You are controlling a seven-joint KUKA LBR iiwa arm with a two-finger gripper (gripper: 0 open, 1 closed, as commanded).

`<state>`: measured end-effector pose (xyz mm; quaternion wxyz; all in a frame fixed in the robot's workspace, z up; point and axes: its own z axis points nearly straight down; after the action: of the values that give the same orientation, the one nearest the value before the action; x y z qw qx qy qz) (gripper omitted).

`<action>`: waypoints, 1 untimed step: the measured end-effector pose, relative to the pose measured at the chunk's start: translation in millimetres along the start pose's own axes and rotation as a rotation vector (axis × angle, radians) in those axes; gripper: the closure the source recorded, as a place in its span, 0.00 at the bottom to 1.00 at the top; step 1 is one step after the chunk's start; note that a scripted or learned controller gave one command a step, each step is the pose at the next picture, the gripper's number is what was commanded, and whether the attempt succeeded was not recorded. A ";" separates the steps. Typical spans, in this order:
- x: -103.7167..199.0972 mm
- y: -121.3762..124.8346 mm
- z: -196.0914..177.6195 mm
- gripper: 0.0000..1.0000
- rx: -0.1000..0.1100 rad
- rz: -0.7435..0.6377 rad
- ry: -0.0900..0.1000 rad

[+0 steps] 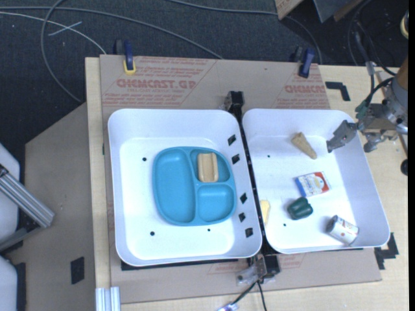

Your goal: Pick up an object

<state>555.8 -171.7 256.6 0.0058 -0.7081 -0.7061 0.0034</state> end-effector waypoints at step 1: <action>0.4 2.2 -6.5 0.00 -0.012 -0.003 -0.003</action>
<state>558.1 -171.3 263.0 0.0005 -0.7071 -0.7072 0.0000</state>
